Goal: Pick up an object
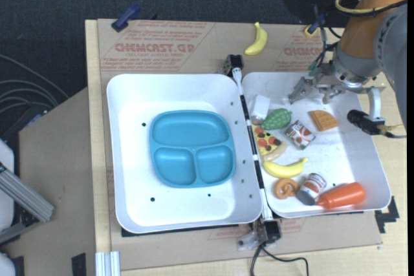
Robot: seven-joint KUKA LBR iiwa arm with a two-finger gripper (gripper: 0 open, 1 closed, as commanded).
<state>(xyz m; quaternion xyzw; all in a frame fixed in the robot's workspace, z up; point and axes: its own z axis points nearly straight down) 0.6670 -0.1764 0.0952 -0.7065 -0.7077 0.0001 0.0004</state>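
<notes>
several toys crowd the right bin (362, 158); nearest the fingers (315, 88), spread and grasping nothing, is the orange cracker (321, 119), lying just below them toward the bin's near side.

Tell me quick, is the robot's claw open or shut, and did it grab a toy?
Claw: over the back of the right bin; cannot be told whether it is open or shut, and no toy is seen in it.
</notes>
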